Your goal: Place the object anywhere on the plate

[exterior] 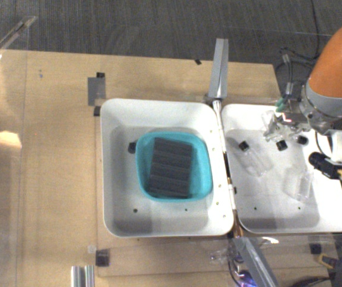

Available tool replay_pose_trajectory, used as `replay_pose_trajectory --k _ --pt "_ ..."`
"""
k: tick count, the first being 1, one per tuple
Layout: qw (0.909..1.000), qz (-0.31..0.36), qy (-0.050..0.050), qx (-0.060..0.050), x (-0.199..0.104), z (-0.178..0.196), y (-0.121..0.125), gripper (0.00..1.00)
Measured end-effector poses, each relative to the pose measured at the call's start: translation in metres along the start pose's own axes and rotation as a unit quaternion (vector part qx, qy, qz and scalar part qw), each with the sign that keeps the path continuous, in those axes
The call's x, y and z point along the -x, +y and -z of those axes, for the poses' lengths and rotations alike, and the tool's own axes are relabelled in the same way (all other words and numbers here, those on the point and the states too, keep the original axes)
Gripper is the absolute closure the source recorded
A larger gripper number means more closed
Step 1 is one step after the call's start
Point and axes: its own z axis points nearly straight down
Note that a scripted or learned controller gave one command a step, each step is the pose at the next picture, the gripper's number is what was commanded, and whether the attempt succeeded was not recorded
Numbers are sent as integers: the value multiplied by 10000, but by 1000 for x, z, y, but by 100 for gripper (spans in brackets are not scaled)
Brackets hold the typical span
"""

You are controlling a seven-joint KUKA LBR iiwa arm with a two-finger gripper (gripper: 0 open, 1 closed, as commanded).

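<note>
A dark grey ribbed block (pixel 171 166) lies flat on the cyan plate (pixel 204 172), which sits in the middle of the left white bin (pixel 114 178). The block covers most of the plate's centre. My gripper (pixel 280 129) hangs over the far part of the right white bin (pixel 332 220), well to the right of the plate and apart from the block. Nothing is visibly held in it. The orange band of the arm (pixel 338 67) is just above and to the right of it.
Faint clear shapes (pixel 256 160) and small black bits (pixel 243 144) show on the right bin's floor. A grey post (pixel 219 70) stands behind the seam between the bins. Cables (pixel 332 166) hang by the right bin's right rim.
</note>
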Motion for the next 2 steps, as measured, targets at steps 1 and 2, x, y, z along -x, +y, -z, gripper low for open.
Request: replay_pose_trajectory --k 1,2 --pt "9996 271 1 -17 -110 4 -20 100" --pt "9996 268 2 -18 -110 4 -20 0"
